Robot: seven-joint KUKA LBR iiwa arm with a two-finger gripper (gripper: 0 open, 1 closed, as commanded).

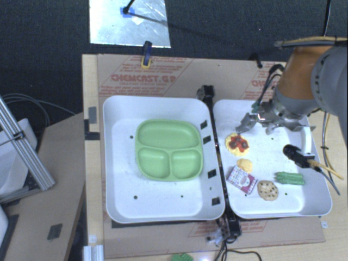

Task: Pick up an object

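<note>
Camera view: the gripper (255, 127) hangs over the far end of the right bin (321, 203), fingers apart and empty, probably lined up on the pizza slice (237, 143) just to its near left.

Right bin count:
- one pizza slice
- one yellow lump (244, 165)
- one packet (241, 179)
- one cookie (267, 190)
- one green pod (289, 178)

The left bin (117, 200) holds one green plate (168, 149).

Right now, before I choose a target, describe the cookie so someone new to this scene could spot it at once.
Start at the white bin on the view's right and go to its near edge. The cookie lies there between a red-and-white packet and a green pod-shaped piece. It alone is a flat tan disc dotted with dark specks.
</note>
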